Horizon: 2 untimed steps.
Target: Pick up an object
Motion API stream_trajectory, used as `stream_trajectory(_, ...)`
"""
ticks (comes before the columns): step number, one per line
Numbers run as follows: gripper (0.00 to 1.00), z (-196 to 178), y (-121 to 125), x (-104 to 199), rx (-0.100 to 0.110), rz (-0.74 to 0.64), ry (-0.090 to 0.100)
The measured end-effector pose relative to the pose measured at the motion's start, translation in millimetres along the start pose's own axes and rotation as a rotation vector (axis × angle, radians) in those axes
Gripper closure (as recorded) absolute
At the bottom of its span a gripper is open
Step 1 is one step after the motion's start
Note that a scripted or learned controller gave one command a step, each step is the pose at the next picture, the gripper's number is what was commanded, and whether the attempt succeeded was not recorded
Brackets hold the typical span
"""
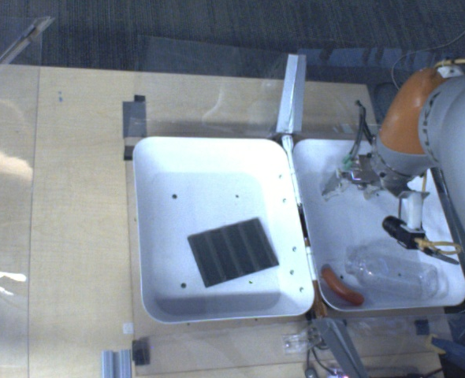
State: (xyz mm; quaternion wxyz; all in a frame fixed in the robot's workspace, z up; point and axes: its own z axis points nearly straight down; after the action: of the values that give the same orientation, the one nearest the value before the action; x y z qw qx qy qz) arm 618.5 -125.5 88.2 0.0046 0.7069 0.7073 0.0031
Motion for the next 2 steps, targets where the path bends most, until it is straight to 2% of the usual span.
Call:
stream_trajectory(1, 0.00, -120.0, -12.9, -47.9, 0.003, 0.113, -0.001)
stream_trajectory(2, 0.00, -6.7, -31.2, 3.2, 0.007, 0.293, 0.001)
